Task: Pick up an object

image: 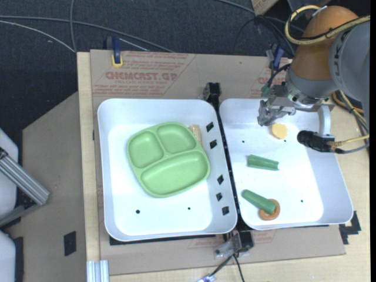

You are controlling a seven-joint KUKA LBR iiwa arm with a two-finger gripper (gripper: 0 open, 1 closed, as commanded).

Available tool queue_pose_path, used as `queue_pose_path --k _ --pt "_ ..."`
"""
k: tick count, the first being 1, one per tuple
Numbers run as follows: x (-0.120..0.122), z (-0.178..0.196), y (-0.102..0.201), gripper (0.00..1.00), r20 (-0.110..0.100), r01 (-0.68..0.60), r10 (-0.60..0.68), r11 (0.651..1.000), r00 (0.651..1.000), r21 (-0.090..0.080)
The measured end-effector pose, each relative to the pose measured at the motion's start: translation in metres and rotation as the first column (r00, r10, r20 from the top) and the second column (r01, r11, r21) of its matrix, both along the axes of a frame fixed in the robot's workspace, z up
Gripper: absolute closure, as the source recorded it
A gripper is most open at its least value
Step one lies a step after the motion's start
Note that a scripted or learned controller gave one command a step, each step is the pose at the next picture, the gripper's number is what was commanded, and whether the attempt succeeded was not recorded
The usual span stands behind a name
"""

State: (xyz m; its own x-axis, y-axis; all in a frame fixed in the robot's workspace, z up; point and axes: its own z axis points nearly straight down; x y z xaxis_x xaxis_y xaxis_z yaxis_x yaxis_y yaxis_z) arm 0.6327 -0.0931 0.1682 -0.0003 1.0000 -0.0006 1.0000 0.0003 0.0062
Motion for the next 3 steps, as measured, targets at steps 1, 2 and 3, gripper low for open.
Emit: queue_pose_path --k 1,2,3 --pt "0.001 0.054 0.0 1.0 -0.001 -0.001 0.001 1.0 1.0 0.0" --pt "0.003 0.045 0.052 1.0 -0.008 -0.005 0.005 1.0 1.0 0.003" --pt "-0.004 0.054 0.106 1.0 -0.008 -0.005 0.005 1.0 1.0 0.003"
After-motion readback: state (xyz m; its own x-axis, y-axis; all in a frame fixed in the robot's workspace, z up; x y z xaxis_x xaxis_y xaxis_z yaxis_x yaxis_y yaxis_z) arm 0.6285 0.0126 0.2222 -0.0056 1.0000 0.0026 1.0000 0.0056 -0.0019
